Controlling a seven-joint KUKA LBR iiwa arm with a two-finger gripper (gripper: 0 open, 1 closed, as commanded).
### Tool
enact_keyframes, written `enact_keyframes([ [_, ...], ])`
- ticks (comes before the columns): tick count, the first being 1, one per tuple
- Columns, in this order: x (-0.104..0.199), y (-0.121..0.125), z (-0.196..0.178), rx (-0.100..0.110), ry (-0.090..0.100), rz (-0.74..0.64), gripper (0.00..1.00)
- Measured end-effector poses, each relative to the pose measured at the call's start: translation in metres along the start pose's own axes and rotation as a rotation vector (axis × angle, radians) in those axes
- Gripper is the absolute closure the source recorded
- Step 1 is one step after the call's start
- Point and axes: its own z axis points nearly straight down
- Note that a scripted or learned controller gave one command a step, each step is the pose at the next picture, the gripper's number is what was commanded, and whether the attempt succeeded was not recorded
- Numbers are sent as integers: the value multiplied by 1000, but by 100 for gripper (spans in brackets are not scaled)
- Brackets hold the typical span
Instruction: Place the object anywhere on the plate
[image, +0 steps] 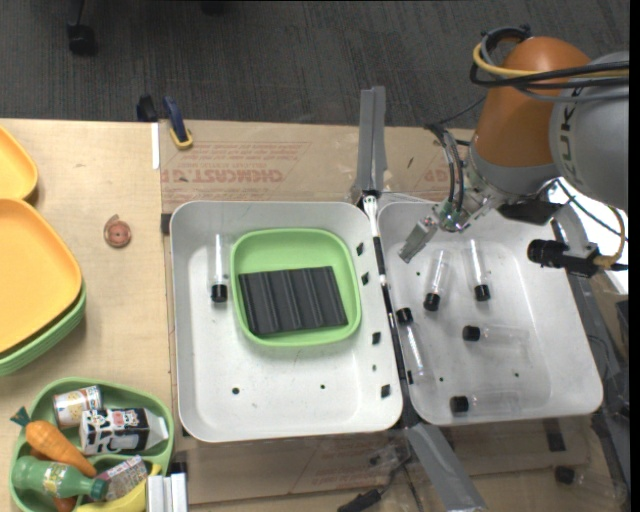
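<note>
While a bowl (60, 455) of toy food sits at the desk's (100, 290) near left corner, the green plate (295, 250) lies in the left bin (200, 380), a dark ribbed pad (292, 300) on it and a clear tube (218, 270) just beside its left rim. Further right, more clear tubes (436, 280) lie in the right bin (540, 380), just below my claw (450, 218). Whether my claw is open or shut, I cannot tell.
</note>
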Motion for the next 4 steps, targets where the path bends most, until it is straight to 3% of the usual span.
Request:
enact_keyframes([
  [1, 17, -36, 0, 2, 2, 354, 0],
  [2, 76, -3, 1, 4, 2, 488, 0],
  [3, 122, 22, 1, 5, 2, 427, 0],
  [4, 122, 22, 1, 5, 1, 427, 0],
])
